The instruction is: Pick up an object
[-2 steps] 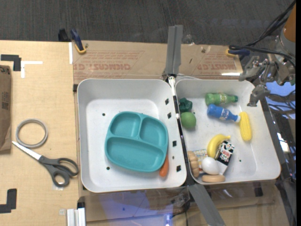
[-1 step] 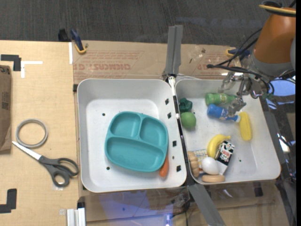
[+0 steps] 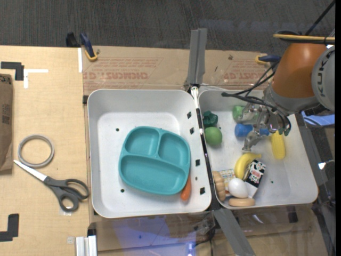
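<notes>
End effector [image 3: 256, 134] low in right bin [image 3: 303, 193], grip state can't tell. Blue object [image 3: 243, 130] just at its 9 o'clock, yellow piece [image 3: 278, 145] at 4 o'clock, green ball [image 3: 213, 136] further left.

Your claw [image 3: 254, 135] hangs over right bin [image 3: 298, 193] beside blue object [image 3: 242, 130]; teal tray [image 3: 155, 160] sits in left bin [image 3: 101, 143].
</notes>
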`<control>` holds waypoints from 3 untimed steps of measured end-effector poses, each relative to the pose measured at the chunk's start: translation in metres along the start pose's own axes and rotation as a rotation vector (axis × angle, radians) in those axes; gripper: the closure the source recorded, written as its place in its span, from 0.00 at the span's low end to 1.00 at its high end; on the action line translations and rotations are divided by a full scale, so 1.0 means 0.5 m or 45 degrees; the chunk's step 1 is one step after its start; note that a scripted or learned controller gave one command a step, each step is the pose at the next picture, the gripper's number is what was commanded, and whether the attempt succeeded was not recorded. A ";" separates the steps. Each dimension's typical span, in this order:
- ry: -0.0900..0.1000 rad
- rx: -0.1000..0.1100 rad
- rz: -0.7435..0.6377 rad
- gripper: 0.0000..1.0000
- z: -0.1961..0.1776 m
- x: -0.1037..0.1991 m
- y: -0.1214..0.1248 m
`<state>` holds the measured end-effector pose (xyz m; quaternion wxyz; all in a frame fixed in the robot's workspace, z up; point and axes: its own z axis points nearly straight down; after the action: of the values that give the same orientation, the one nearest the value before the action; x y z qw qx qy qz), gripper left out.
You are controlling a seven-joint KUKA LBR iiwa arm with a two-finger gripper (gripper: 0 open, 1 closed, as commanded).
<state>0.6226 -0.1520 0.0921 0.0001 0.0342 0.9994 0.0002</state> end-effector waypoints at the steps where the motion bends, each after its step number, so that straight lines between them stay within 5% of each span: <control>1: -0.006 0.002 0.045 0.00 -0.003 0.031 -0.144; 2: -0.013 0.004 0.039 1.00 -0.024 0.027 -0.141; 3: -0.013 0.004 0.039 0.00 -0.024 0.027 -0.141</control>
<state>0.6043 -0.2214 0.1043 0.0051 0.0497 0.9988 -0.0016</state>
